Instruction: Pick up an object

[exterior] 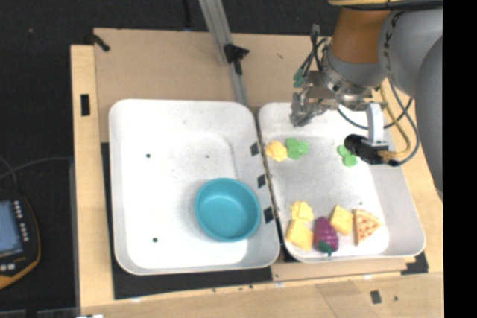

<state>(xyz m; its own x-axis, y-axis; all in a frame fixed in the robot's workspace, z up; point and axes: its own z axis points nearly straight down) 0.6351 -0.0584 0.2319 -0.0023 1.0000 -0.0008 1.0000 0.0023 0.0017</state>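
Grey two-finger pincer point(302, 115) hangs at the back of the right shallow white plastic bin point(395, 190); can't tell open or closed, nothing seen in it. Nearest picks just below/in front: small yellow toy point(276, 151) touching green toy point(297, 148). Drop straight, centre on one only. Wooden bench point(149, 63), dark floor around.

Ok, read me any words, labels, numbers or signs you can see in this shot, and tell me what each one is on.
No readable text anywhere.
The handheld device at the left edge has a lit screen, too small and blurred to read.
The white bins, blue bowl and toy foods show no lettering.
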